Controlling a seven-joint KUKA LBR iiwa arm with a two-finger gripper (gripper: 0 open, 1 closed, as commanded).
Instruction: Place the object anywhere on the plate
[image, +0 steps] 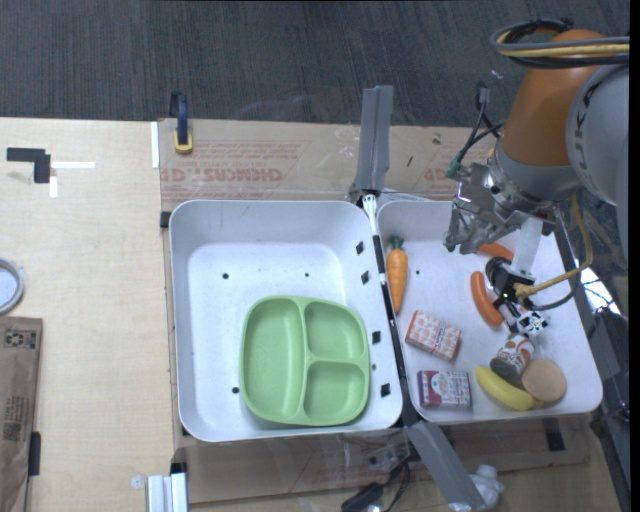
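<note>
Overhead slanted view of a light wooden desk (90, 290) carrying two shallow white bins side by side. The left bin (200, 250) contains a pale green plastic plate with three compartments (304, 360), lying flat toward the bin's near right corner; nothing rests on the plate. The right bin (440, 290) holds the loose items: an orange carrot with a green top (397, 276) lying lengthwise along the left wall; a small red-and-white patterned box (433, 335) near the centre; a dark red and white carton (445, 388) at the near edge; a yellow banana (503, 390) just beside it to the right; a tan rounded bread-like item (545, 380) touching the banana in the near right corner; a small red-and-white can (513, 355) just behind the banana; and an orange-red sausage-shaped item (486, 298) lying at a slant toward the far right. The grey arm with its orange band (550, 100) enters from the right, and the gripper (470, 235) hangs over the far part of the right bin, close to the sausage-shaped item; whether it grips anything cannot be told, as the wrist and cables hide its tip. A brown cardboard sheet (270, 160) lies behind the bins.
</note>
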